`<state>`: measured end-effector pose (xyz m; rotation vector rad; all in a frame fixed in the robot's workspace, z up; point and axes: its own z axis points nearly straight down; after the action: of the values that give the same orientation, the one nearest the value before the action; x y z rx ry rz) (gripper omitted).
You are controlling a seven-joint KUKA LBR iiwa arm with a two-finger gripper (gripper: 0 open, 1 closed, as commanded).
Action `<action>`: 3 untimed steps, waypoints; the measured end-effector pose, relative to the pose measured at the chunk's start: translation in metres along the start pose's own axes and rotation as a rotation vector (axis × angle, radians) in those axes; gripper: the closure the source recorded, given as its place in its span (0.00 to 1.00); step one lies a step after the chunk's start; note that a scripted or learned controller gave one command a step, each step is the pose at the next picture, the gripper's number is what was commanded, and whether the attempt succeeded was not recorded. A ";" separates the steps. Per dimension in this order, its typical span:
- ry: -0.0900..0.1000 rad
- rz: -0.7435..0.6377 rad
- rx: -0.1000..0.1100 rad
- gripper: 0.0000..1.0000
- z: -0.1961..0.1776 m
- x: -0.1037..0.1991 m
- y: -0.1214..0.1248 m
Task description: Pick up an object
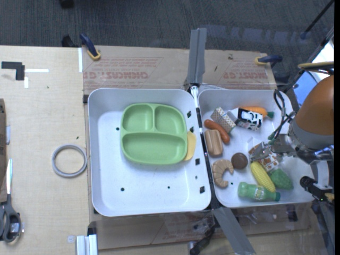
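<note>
White plastic forms both shallow bins, set side by side at the centre of the frame on a pale wooden counter, with brown cardboard under their far edges. The left bin has wide bare floor along its lower and left sides. A green divided plate sits in its upper middle, with a yellow piece tucked just beside the plate's right rim, near the shared wall.

The right bin is crowded toward its lower right and has some open floor near its upper wall. Inside lie a black-and-white toy with an orange piece touching it at the top, a patterned block, a red sausage, a tan bread piece, a croissant, a brown ball, a yellow corn cob, a green bottle along the lower wall, and a green item beside the corn.

The gripper reaches in from the right edge of the frame, low over the right bin, just above the corn and near the brown ball. Whether the jaws are apart or together cannot be told.

A grey ring lies on the counter left of the bins, and scissors rest at the lower left edge.
</note>
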<state>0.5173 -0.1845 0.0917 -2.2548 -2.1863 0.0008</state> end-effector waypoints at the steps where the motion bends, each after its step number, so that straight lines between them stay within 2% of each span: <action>1: 0.000 -0.172 -0.003 0.00 0.000 0.010 -0.039; 2: -0.001 -0.085 0.000 0.00 -0.056 0.051 0.015; 3: 0.000 -0.296 0.001 0.00 -0.049 0.073 -0.027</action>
<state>0.4924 -0.1102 0.1406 -1.9069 -2.4946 0.0019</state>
